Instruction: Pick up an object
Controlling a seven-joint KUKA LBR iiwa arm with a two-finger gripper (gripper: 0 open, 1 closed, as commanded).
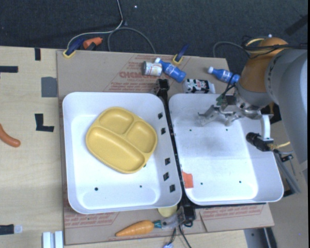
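Glossy yellow sectioned plate [122, 139], smooth white bin [75, 154].

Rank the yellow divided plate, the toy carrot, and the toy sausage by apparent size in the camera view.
1. yellow divided plate, by far the largest.
2. toy carrot.
3. toy sausage.
The carrot and sausage look close in length, so their order is unsure.
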